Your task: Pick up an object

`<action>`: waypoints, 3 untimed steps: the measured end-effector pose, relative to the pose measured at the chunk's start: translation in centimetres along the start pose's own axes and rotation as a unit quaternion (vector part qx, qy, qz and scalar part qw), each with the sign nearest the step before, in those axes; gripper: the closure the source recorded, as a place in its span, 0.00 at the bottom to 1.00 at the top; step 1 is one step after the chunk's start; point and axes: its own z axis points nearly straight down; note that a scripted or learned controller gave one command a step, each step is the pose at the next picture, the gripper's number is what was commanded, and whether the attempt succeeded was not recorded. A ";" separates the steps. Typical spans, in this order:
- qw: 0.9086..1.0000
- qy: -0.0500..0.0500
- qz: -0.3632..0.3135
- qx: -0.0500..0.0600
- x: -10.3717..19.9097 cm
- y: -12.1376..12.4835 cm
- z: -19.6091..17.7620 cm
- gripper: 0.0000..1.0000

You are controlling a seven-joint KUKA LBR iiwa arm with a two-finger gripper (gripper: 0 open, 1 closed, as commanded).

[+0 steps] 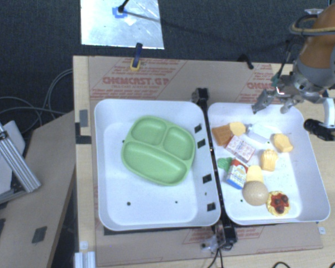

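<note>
A jumble of small toy foods was seen in the right bin: a round beige egg-like ball, a flat pizza piece, yellow chunks, a printed red-and-white box. Above the bin's far right corner the tool was held with its grey fingers spread apart, nothing between them. A smooth green divided plate was lying in the left bin.

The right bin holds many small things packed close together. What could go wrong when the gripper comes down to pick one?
1. The toys in the right bin touch each other, so the gripper may push neighbours or catch two.
2. The round egg could roll away.
3. The gripper hangs over the bin's far rim and might hit it.
</note>
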 end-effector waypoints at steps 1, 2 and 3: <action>1.000 0.001 -0.002 0.001 0.6 0.4 6.0 0.00; 1.000 0.001 -0.002 -0.002 0.7 0.6 10.8 0.00; 1.000 0.001 -0.004 -0.005 0.8 0.8 9.5 1.00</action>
